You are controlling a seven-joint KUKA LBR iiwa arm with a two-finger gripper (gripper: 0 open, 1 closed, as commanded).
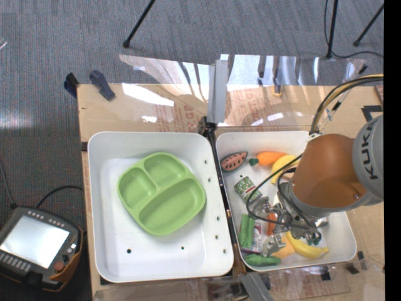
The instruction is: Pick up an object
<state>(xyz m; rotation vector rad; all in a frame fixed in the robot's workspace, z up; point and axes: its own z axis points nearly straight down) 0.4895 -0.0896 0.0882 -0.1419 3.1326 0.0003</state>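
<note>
Camera view: the gripper (282,226) hung low in the right bin (346,231), lower right of frame, over a crowded pile of toy food. Could not tell the pincer's state; the wrist and clutter hid it. Nearest candidates were the banana (306,248) just below it and a green pouch (247,231) to its left. A carrot (274,158) and watermelon slice (233,162) lay further up. All looked light, hard, smooth plastic, likely slippery; the banana's middle seemed the best hold. Left bin (100,231) held a green divided plate (161,193). Bins sat on a brown bench (150,105), grey carpet around.
</note>
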